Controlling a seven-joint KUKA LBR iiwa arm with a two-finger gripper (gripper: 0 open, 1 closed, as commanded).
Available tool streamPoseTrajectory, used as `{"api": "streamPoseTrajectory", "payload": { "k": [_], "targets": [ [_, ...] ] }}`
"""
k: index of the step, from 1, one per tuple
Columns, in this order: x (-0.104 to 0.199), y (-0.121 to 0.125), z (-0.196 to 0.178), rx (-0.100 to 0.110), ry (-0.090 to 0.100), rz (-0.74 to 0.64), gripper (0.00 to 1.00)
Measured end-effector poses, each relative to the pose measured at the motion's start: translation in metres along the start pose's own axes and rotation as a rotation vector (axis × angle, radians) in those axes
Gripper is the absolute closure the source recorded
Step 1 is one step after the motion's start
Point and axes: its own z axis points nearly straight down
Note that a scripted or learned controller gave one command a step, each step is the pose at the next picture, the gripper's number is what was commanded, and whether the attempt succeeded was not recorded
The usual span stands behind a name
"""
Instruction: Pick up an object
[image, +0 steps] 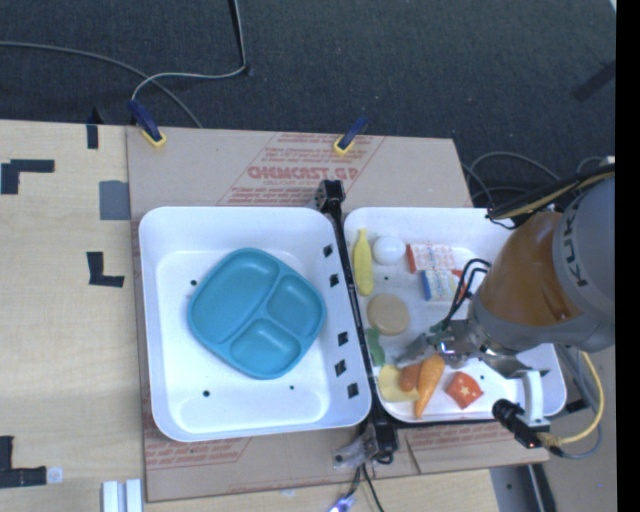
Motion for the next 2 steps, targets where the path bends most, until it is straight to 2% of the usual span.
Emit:
{"api": "streamPoseTrajectory", "payload": {
  "k": [1, 2],
  "targets": [
    [-0.001, 0.002, -0.01, -0.007, -0.003, 0.002, 1.0],
    [0.073, 0.014, -0.098, 0.003, 0.001, -0.002, 1.0]
  ]
}}
